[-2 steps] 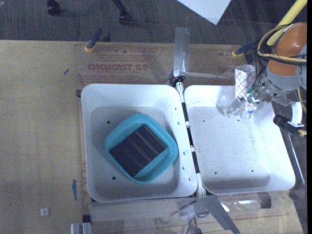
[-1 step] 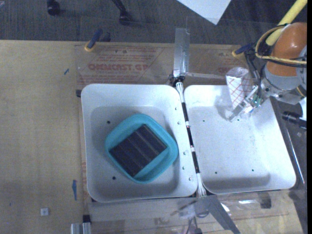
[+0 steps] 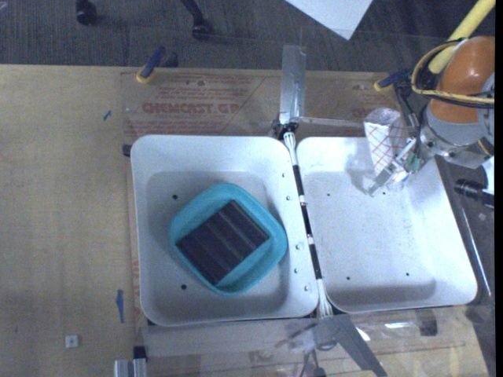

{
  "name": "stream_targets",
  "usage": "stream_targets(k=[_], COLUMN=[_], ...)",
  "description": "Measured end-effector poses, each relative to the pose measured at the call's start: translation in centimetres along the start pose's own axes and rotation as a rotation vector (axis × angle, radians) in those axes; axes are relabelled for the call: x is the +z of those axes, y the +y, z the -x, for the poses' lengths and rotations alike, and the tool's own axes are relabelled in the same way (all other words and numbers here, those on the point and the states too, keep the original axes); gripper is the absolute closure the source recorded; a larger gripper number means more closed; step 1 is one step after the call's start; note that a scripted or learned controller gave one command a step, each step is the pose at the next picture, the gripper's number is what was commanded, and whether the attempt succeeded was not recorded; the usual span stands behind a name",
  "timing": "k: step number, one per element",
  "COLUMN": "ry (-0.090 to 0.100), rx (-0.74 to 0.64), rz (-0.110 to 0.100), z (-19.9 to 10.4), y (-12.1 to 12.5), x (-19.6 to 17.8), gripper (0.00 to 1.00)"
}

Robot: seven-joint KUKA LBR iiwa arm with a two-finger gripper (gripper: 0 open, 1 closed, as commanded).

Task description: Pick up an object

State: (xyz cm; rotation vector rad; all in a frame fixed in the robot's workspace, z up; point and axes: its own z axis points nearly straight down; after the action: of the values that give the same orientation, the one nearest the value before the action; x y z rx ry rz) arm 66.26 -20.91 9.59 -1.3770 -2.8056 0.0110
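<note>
Gripper (image 3: 391, 181) | you see it over the right bin (image 3: 393, 289), far edge, gripping a clear red-checked wrapper (image 3: 383, 144) | wrapper lifted off bin | pick looks done; you only verify hold.

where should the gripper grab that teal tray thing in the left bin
Probably the raised teal rim of the tray, from straight above. It lies flat, turned diamond-wise in the left bin, its dark ribbed centre looks too broad to pinch, and its corners stand clear of the walls.
</note>
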Motion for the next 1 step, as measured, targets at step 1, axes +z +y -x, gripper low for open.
stream_targets(k=[1], ry=[0.016], rx=[0.078], rz=[0.006], z=[0.46], y=[-0.01], x=[0.67], gripper=[0.00])
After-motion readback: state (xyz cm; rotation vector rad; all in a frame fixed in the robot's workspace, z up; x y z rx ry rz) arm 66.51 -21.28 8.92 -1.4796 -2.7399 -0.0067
